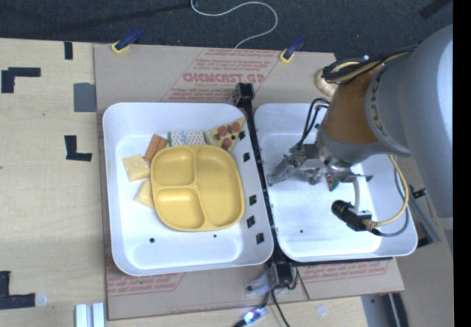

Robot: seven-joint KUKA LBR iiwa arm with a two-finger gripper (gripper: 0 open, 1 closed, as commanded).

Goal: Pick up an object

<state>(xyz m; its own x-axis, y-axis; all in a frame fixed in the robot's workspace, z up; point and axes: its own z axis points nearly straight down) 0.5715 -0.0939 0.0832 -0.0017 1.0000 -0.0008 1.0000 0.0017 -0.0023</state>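
- The gripper [283, 169] hangs over the right bin [324, 241]; fingers look slightly parted, nothing between them.
- Every object lies to its left, across the divider [257, 171]: a yellow divided plate [197, 187] in the left bin [121, 244], small food pieces [154, 147] just beyond.
- The plate's near rim is closest, so the next reach likely goes leftward.

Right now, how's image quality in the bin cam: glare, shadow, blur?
Camera view: even, soft lighting; the white bins read bright but keep their edges. The arm looms large and slightly soft near the lens, shading the right bin beneath it. The yellow divided plate is sharp, with mild sheen. The gripper is small and murky.
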